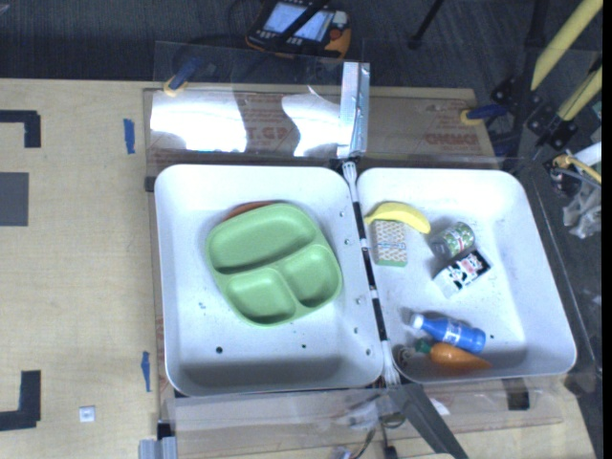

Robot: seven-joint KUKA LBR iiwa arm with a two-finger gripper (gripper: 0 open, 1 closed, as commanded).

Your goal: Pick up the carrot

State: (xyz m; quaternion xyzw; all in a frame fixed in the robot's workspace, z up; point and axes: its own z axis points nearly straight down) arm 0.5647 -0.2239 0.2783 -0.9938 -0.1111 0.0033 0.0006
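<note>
**Carrot [457, 356] untouched at near edge of right bin [535, 256]**

Lying against the near wall, toward the near-left corner, touching blue bottle [451, 331] just behind. Farther back, banana [400, 216]. Step in hand: approach. Next: descend, straddle carrot clear of bottle. State of fingers impossible to tell.

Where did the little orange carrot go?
The orange carrot lies in the right white bin, at its near edge, just below the blue bottle.

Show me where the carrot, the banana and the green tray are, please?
carrot [457, 356]: camera view, middle of its orange body, near edge of the right bin.
banana [402, 217]: camera view, middle of its yellow curve, right bin.
green tray [274, 262]: camera view, the ridge between its compartments, left bin.
</note>
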